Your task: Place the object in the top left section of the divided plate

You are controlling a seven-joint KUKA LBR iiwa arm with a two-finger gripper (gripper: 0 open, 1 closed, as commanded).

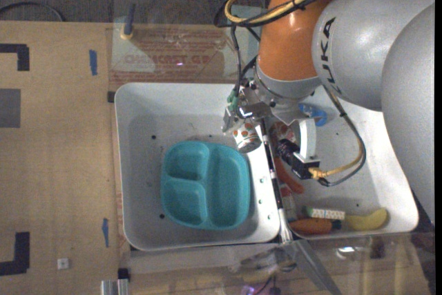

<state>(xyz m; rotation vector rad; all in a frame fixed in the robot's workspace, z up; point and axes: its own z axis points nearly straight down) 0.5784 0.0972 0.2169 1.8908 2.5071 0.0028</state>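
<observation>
A teal divided plate [206, 184] lies in the left bin [141, 148], with two small sections on its left and one large section on its right. My gripper [245, 129] hangs over the wall between the two bins, just above the plate's upper right corner. It is shut on a small white object with orange spots [246, 140], which sticks out below the fingers. The object is held off the bin floor and apart from the plate.
The right bin [387, 169] holds a banana [367, 220], an orange carrot [312, 225], a red item [290, 181] and a blue-and-white item [314, 112], partly hidden by the arm. A yellow cable [345, 166] loops from the wrist.
</observation>
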